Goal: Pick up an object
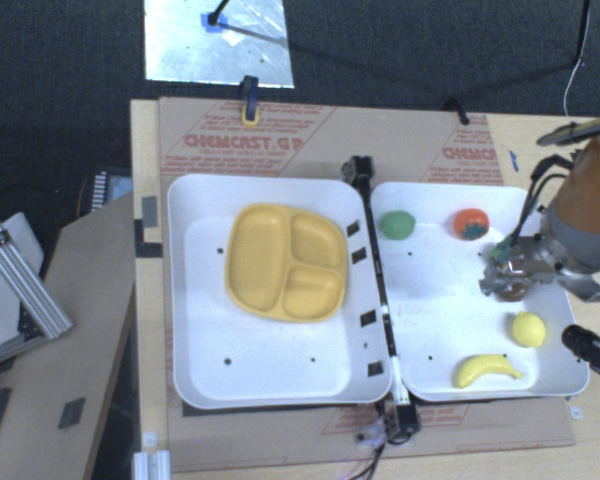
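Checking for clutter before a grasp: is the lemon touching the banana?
Apart. The camera view shows white bin floor between the lemon and the banana.

Cut off by the right edge of the frame: most of the arm [592, 203]. Too blurred to tell open from closed: gripper [507, 273], right of centre. Partly masked by that gripper: a small dark, greenish object [502, 258], identity unclear.
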{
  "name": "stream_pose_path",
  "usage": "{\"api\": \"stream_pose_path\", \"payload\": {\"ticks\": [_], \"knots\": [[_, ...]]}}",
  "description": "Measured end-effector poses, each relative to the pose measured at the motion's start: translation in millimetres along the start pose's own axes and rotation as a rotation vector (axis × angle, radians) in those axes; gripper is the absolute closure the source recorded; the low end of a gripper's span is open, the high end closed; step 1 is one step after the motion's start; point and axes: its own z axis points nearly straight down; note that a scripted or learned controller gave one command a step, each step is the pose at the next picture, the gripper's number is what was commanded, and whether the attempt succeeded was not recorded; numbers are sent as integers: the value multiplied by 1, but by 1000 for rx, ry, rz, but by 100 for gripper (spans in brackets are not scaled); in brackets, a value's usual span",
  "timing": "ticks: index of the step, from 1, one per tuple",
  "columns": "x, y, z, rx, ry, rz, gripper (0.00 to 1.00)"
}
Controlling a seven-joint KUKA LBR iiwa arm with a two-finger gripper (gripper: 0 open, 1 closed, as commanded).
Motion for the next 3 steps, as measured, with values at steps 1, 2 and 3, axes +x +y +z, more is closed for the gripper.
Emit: {"api": "stream_pose_path", "payload": {"ticks": [1,2,3], "knots": [[0,1,-12,4,1,1,100],[55,18,-4,5,2,-4,100],[103,26,2,5,3,-4,100]]}}
